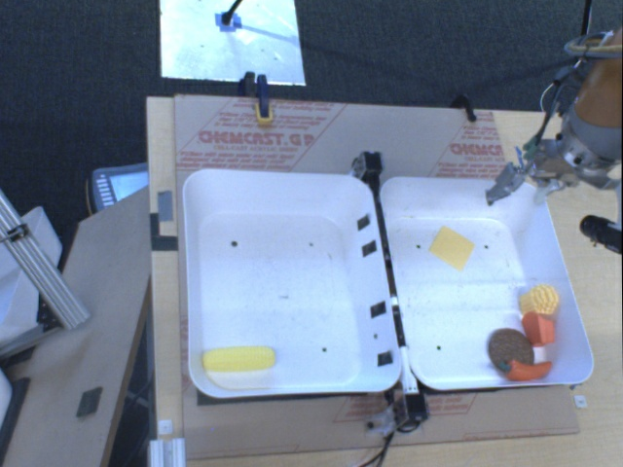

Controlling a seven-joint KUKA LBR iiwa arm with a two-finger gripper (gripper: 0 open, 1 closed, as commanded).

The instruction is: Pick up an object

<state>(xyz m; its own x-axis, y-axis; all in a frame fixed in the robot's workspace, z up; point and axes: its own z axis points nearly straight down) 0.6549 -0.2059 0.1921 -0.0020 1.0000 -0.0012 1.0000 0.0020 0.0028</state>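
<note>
In the right bin [425, 208] a flat yellow square [452, 247] lies near the middle. At that bin's near right corner sit a yellow knobbly piece [541, 300], a red-orange block [538, 328], a brown disc [507, 346] and an orange stick [531, 369], all close together. A long yellow piece [238, 359] lies at the near left of the left bin [282, 188]. My gripper [519, 185] hangs over the far right rim of the right bin, above and to the right of the yellow square. It is open, with nothing between its fingers.
A black divider with clips [382, 261] runs between the two bins. Both bins rest on a cardboard sheet [321, 129]. A shiny metal plate [232, 25] lies behind the bench, and a metal rail [34, 261] stands to the left.
</note>
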